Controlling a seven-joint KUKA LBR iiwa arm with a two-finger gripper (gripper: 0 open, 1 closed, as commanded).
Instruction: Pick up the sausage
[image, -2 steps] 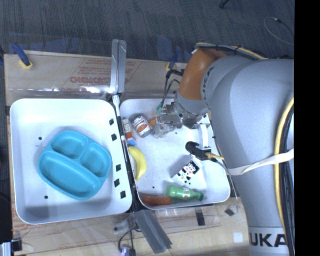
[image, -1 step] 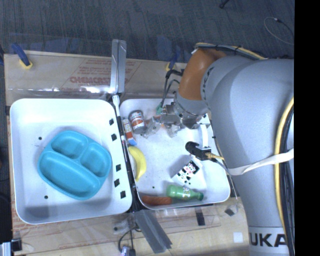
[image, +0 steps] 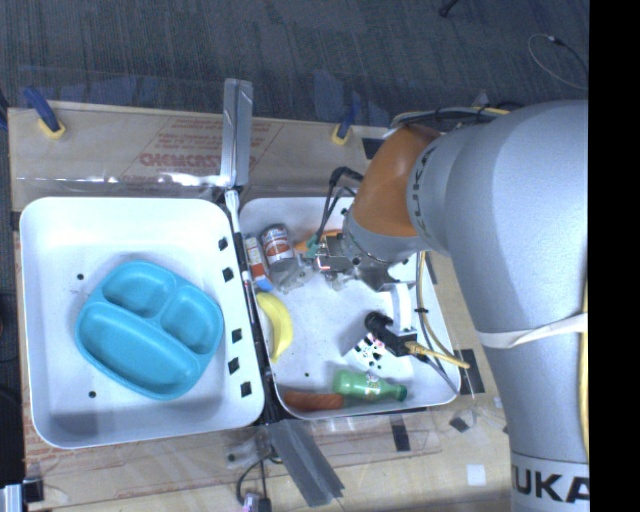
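Nearest, white block letters reading "KUKA" stand on the base of the smooth grey arm (image: 520, 250). The sausage (image: 312, 401), a reddish-brown, glossy short rod, lies flat against the near wall of the right bin (image: 325, 335). It is touching the cap end of a green plastic bottle (image: 370, 386) that lies on its side. Just beyond is a small white piece with black marks (image: 368, 349).

A curved yellow banana (image: 277, 322) lies along the bin's left wall. In the left bin (image: 50, 260) sits a matte blue plate (image: 150, 328) with three compartments.

Farther back, a metal can (image: 277, 252) has a red label too blurred to read. The tool (image: 328, 266) hangs beside it, and it cannot be told whether it is spread or closed. On the table, a brown cardboard sheet (image: 150, 140) bears illegible red print.
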